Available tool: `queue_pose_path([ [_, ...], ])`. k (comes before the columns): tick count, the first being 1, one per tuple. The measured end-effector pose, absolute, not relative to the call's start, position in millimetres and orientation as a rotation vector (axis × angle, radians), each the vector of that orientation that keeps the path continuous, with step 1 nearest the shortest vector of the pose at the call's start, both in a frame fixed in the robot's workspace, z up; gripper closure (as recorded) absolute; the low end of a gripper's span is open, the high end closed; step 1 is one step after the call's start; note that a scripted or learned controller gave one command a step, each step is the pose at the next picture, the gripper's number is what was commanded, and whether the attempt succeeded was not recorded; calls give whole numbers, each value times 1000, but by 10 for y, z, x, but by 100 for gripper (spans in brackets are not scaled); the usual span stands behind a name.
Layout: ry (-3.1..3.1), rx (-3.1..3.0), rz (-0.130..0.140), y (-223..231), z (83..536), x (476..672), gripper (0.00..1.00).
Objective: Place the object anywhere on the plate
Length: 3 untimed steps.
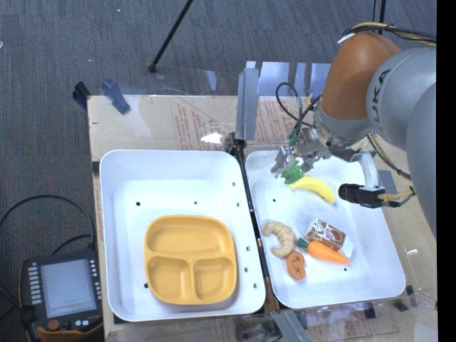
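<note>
Over the right bin, the gripper hangs above a small green piece, likely light and rigid; finger state I cannot tell.

Your plate is a yellow-orange tray with rounded corners and three compartments — one wide section along its upper side, two smaller ones below — lying flat in the left bin, toward the lower centre of the frame. The object nearest the gripper is a small green piece at the upper left of the right bin — just beside a yellow banana's end, centre-right of the frame.
</note>
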<state>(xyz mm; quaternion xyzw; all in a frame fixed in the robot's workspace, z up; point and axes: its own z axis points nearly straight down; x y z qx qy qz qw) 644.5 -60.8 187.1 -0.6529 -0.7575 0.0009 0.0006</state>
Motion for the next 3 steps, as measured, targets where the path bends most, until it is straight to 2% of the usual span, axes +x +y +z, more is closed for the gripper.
queue_pose_path([
  [1, -2515, -1876, 3, 97, 1863, 5626, 100],
  [2, -2513, -1878, 6, 926, 1857, 5359, 100],
  [3, -2511, -1880, 6, 918, 1858, 5360, 0],
])
